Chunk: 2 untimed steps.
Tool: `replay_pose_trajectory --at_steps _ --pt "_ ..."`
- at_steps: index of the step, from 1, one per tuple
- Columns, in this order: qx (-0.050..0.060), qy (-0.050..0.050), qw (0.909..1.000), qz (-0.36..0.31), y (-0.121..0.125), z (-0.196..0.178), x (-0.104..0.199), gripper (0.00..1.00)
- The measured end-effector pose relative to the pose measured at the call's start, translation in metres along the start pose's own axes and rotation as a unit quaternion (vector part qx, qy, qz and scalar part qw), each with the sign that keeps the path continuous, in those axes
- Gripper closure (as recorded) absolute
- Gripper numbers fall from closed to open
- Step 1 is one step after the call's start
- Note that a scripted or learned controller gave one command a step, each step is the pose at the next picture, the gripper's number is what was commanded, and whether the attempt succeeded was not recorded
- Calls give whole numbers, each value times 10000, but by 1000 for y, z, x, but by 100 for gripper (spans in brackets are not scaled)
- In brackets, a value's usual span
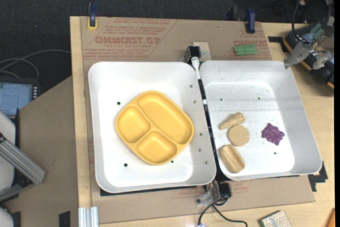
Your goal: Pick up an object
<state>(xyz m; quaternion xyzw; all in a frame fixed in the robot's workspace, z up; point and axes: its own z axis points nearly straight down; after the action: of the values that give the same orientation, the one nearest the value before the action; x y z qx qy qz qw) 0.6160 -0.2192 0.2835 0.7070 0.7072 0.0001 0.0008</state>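
Note:
The right white bin (249, 85) holds several small things near its front left. A tan, croissant-like piece (232, 120) lies just above a round tan disc (239, 135). A tan loaf-shaped piece (231, 159) sits near the front wall. To the right of the disc lies a purple grape cluster (272, 134). In the left white bin (101, 114) a yellow divided plate (154, 126) rests flat near the middle.
A small green object (245, 50) lies on the cardboard behind the right bin. Blue clamps (92, 14) hold the board's back edge. Cables and gear (313, 53) crowd the right edge past the bin. The back half of the right bin is bare.

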Motion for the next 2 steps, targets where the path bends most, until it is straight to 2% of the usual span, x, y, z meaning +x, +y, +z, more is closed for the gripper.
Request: replay_pose_trajectory --at_steps 1,2 --pt "93 39 9999 6 -48 184 22 0" --pt "32 41 10000 12 -121 199 1 0"
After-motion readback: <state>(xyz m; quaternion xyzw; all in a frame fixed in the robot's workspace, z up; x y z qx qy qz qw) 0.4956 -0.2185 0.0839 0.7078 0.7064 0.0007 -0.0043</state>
